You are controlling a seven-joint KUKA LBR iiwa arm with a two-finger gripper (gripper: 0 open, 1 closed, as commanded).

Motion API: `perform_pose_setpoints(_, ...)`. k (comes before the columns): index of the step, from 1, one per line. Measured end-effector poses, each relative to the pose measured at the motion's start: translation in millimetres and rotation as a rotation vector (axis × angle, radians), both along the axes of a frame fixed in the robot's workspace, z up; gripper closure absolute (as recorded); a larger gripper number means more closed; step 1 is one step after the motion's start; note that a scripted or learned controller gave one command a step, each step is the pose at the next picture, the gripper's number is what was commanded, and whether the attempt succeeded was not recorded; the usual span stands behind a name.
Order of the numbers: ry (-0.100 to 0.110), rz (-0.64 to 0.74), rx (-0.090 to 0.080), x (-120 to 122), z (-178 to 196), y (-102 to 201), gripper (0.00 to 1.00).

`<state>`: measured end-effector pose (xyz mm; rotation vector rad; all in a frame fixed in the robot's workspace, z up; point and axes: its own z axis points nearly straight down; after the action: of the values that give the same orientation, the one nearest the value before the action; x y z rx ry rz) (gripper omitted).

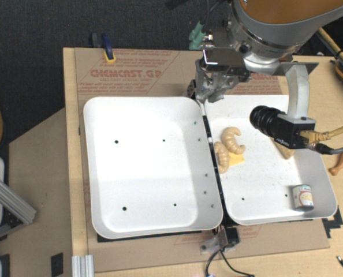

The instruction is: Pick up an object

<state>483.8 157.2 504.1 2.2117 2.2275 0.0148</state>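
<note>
Camera view:
Gripper (205,92): upper centre of frame, over the far rim where the two bins meet; grip state cannot be told.
Croissant (231,139): right bin (264,209), left part, touching a yellow wedge (235,160).
Small can (302,197): right bin's lower right corner.
Left bin (142,166): centre-left on the table (79,85).

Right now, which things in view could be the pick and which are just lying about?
For the job: croissant-shaped toy, yellow wedge, small can, all in the right bin; gripper.

Lying about: left bin, blue-and-yellow clamp, cardboard sheet.

Arm (287,4) cut off at top edge.
</note>
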Motion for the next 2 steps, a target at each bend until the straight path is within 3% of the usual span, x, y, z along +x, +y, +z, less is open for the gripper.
perform_pose_setpoints(1,0.017,0.000,-0.007,-4,-75,66,1.00)
perform_pose_setpoints(2,-0.006,-0.004,0.001,17,38,68,1.00)
